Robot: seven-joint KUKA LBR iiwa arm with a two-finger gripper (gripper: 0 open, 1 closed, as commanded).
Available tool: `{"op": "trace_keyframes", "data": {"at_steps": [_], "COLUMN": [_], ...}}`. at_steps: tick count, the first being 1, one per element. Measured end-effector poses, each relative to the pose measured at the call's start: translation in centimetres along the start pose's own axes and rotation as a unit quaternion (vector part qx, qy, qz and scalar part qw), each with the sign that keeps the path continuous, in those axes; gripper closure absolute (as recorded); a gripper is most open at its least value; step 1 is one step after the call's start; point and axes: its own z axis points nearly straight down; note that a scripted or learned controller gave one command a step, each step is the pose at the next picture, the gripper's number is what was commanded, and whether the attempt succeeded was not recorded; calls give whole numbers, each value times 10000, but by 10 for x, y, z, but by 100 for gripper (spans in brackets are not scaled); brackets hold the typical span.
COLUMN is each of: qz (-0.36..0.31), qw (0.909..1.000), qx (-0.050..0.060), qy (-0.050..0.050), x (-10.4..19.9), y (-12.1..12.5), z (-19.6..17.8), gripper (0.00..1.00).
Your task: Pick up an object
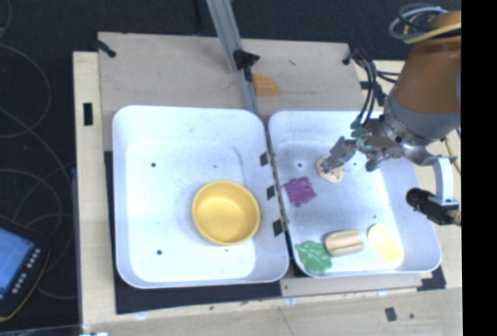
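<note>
End effector [347, 158] hangs over the right bin [404, 261], fingers spread, nothing between them, left fingertip touching a small cream piece [331, 171]. From that piece: purple lump [299, 190] lower-left, tan roll [343, 242] below. I'd centre, descend, then close.
</note>
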Motion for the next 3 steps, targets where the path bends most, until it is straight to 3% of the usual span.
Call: {"op": "trace_keyframes", "data": {"at_steps": [1, 3], "qz": [8, 32], "qw": [10000, 10000], "qx": [-3, 24], "qy": [0, -16], "x": [0, 8], "y": [0, -6], "z": [0, 89], "gripper": [0, 0]}}
